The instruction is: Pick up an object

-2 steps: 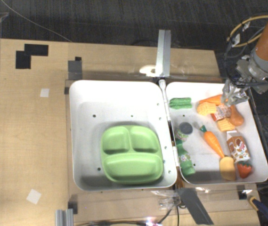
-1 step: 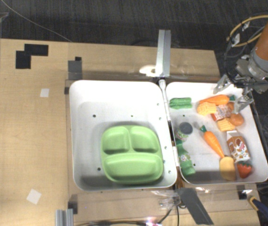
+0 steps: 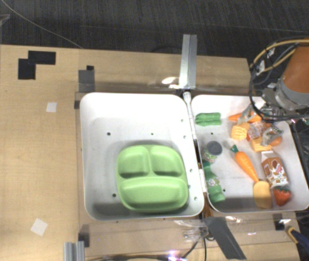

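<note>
The right bin (image 3: 301, 200) holds several toy foods. A green pickle (image 3: 207, 118) lies at its back left, with a yellow corn cob (image 3: 239, 130) to its right. An orange carrot (image 3: 245, 165) lies slantwise in the middle. A brown carton (image 3: 274, 171), a strawberry (image 3: 282, 196) and a yellow-orange fruit (image 3: 262, 193) sit at the front right. A green bottle (image 3: 212, 173) with a grey cap lies along the left wall. My gripper (image 3: 265, 121) hangs low over a pile of orange and yellow pieces (image 3: 263, 139) at the bin's back right, its tip hidden in the clutter.
The left bin (image 3: 97, 118) holds a green divided plate (image 3: 152, 177) towards its front. A metal post (image 3: 189, 58) stands behind the wall between the bins. Cables (image 3: 268, 56) loop above the wrist at the far right.
</note>
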Action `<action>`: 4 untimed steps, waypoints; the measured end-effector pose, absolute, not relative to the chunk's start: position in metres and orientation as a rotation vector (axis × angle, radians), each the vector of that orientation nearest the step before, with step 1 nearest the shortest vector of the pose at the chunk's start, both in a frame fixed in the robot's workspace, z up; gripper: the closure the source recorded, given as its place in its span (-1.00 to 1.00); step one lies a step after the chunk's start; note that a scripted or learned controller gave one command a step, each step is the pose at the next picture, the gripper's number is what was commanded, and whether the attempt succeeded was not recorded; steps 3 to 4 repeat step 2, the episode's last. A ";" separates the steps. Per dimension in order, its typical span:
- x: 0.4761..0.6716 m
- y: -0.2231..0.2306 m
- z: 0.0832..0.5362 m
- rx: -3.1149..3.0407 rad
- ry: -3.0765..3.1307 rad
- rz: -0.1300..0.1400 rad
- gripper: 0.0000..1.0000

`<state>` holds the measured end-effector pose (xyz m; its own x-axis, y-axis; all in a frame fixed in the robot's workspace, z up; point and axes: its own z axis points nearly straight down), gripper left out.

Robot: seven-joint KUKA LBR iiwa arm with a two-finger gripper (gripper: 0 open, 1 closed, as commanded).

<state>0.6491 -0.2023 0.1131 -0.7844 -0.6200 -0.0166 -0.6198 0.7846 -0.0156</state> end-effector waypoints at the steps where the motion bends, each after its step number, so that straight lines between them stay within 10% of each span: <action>1: 0.592 -0.185 0.089 -0.958 2.978 -0.008 -1.00; 2: 0.552 -0.143 0.090 -0.874 3.003 -0.006 -1.00; 4: 0.552 -0.143 0.090 -0.874 3.003 -0.006 -1.00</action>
